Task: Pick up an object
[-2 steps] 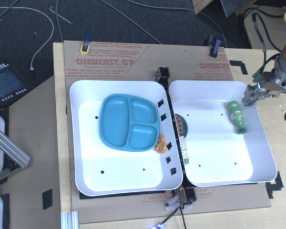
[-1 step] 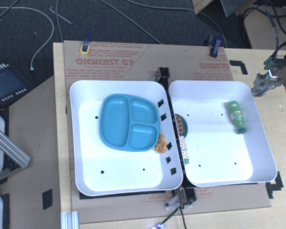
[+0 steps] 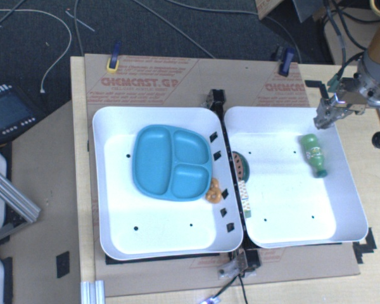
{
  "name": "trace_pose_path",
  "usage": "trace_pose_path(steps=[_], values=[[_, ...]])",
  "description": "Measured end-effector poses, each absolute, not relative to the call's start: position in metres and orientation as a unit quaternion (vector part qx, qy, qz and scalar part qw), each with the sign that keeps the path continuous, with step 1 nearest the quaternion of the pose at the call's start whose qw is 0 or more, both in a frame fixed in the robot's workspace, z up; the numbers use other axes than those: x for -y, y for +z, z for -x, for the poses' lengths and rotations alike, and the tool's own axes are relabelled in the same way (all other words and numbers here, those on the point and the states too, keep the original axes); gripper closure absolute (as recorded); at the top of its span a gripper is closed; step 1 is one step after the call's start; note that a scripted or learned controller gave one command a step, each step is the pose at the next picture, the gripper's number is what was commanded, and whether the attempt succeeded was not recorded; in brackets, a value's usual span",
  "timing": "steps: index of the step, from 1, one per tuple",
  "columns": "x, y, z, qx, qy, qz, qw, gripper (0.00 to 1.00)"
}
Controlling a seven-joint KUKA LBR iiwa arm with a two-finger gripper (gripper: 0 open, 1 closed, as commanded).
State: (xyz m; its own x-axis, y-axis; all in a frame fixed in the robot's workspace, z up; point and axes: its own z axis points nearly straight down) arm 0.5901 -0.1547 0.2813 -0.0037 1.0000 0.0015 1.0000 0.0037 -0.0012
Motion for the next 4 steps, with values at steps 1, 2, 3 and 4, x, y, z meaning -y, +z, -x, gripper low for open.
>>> trace_pose_path(steps=[1, 2, 3, 4], values=[[0.1, 0.28, -0.588, 0.709, 0.0, 0.705, 0.001, 1.0], [0.045, 0.282, -0.598, 0.709, -0.0011, 0.705, 0.0, 1.0], [-0.002, 0.262, -0.603, 0.709, 0.0007, 0.705, 0.002, 1.0], [-0.065, 0.251, -0.614, 0.709, -0.0009, 0.705, 0.001, 1.0]])
